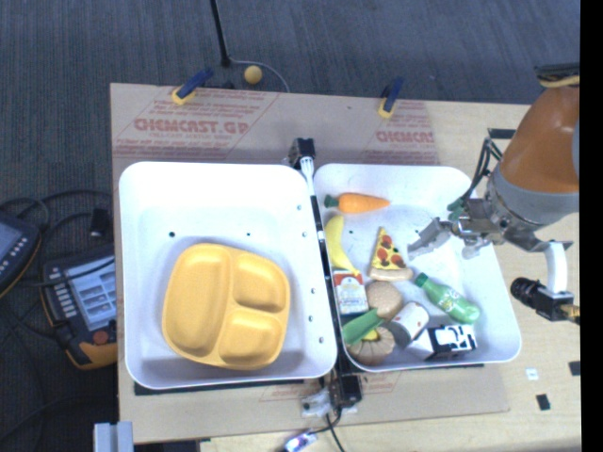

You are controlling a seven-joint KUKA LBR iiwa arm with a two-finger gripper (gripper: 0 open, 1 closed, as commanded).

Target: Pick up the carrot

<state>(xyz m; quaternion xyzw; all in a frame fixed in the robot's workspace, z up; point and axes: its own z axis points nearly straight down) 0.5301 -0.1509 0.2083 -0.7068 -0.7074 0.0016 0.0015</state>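
- Carrot (359, 202): lies at back of right bin (490, 347), near divider, w/ green top pointing left.
- Gripper (429, 238): fingers spread wide, nothing between them; hovers over bin's mid-right, just right of pizza slice (386, 252), apart from carrot.

1. Bare white floor is lying open around my small orange carrot (361, 202) at the far end of the right white bin (490, 281), giving my pincer (435, 238) room from the right.
2. A yellow banana (333, 240) and a pizza slice toy (386, 250) are crowding the near side.
3. A green bottle (447, 296) and other packed toys are blocking the bin's near half.
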